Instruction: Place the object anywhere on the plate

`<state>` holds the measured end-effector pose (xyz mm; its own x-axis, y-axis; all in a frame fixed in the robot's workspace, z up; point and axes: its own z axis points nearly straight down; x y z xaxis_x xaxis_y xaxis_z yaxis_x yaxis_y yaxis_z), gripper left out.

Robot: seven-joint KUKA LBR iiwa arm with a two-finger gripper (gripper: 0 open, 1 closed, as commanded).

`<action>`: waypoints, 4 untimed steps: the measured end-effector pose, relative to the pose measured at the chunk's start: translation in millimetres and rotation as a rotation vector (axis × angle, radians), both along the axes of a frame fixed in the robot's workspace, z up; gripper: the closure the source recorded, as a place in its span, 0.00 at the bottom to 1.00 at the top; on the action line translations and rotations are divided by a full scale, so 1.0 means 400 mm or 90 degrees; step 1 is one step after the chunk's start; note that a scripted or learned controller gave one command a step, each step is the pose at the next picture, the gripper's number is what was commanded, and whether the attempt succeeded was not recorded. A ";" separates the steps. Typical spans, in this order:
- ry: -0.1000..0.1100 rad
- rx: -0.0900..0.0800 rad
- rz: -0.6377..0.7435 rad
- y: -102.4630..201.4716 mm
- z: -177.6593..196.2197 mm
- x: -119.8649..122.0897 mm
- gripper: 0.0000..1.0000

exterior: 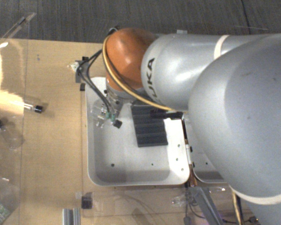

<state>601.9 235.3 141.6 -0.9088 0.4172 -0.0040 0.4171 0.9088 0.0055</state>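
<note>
My gripper (pixel 104 113) hangs low over the far left part of the left white bin (pixel 131 172), beneath the orange band of the wrist (pixel 124 55). Its tip looks pale and partly see-through against the bin floor, with a small dark and green piece beside it. I cannot make out any object in it. A dark ribbed rectangular plate (pixel 150 128) lies flat on the bin floor just right of the gripper, its far end hidden under the arm. The big grey arm hides the bin's far right corner.
The right bin (pixel 207 172) is mostly covered by the arm. Outside the bins, on the wooden bench at the left, lie a small black-capped tube (pixel 33 108) and clear plastic pieces (pixel 7 135). A small dark block (pixel 86 201) sits below the left bin.
</note>
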 end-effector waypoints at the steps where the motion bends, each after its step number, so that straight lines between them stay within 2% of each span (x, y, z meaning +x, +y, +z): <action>1: -0.004 -0.002 0.323 -0.012 0.140 0.105 1.00; 2: -0.001 -0.001 0.046 -0.001 0.071 0.163 1.00; 4: -0.012 0.003 0.049 0.004 0.137 0.171 1.00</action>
<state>670.4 236.8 196.5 -0.9381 0.3457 -0.0203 0.3454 0.9383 0.0167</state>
